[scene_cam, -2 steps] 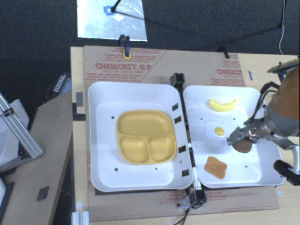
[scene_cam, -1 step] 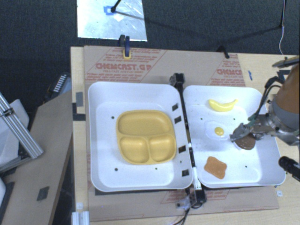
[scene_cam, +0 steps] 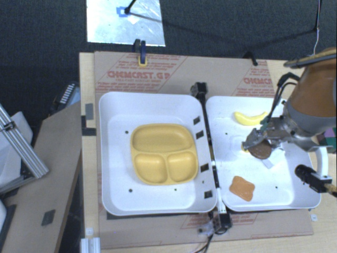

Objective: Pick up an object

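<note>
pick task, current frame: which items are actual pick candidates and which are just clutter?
In play:
- gripper, low in the right bin
- brown round object, right under the gripper
- banana
- orange piece

Just lying about:
- yellow divided tray in the left bin
- clamp on the cardboard edge
- shiny sheet beyond the bench

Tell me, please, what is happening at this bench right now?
The grey KUKA arm reaches from the right into the right white bin, its hand low over a dark brown round object. A yellow toy banana and an orange toast-like piece lie nearby. The left white bin holds a yellow three-compartment plate.
</note>
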Robot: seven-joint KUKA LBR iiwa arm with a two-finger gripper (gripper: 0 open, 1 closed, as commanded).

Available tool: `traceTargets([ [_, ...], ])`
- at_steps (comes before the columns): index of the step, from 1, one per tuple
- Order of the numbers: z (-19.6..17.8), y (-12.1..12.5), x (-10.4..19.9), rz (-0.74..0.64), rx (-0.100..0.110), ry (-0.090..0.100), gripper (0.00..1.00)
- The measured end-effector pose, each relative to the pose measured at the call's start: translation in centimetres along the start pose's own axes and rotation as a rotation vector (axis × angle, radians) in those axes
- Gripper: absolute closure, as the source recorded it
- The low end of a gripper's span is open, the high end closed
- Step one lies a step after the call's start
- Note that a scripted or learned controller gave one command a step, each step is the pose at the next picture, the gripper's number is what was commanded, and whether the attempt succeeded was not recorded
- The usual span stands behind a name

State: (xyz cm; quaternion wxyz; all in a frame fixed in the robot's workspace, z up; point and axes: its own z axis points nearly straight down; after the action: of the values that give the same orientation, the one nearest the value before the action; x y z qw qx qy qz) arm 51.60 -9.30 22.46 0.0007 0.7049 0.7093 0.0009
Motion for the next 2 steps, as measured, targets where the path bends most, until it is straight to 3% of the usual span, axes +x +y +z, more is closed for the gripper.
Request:
traceTargets([
  [2,-1.6,4.3,8.8,0.000,0.000,0.000,1.00],
])
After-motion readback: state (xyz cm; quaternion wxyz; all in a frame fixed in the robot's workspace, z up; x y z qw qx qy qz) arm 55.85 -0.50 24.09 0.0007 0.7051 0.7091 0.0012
